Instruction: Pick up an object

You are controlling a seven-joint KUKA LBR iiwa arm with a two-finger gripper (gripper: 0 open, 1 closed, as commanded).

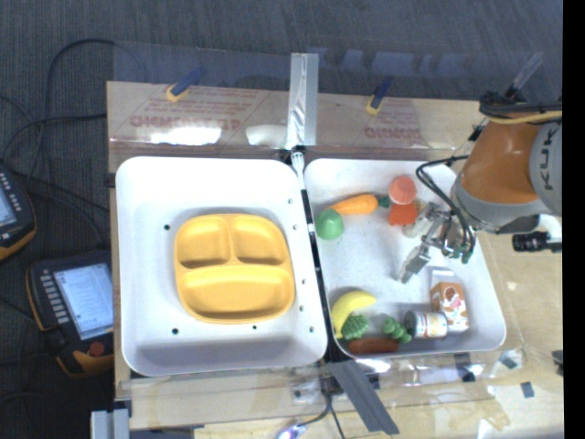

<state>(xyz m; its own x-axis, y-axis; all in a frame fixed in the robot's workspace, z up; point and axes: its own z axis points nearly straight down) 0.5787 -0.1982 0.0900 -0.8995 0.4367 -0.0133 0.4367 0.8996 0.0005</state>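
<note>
A: Camera view's showing the claw (413,268) hovering over bare floor in the right bin (361,256), fingers slightly apart, gripping nothing.
B: Yep, orange bottle (402,200) is sitting just above it, carrot (358,206) lying alongside.

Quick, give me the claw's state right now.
Claw: over the right bin, between the orange bottle and the small carton. Open or shut cannot be told, and nothing shows in its grasp.

Bins (137,208): smooth white plastic, slight sheen. Divided tray (235,265): glossy yellow plastic. Bench (123,108): matt, apparently wood or cardboard. Strip (302,99) at 12 o'clock: shiny metal.
</note>
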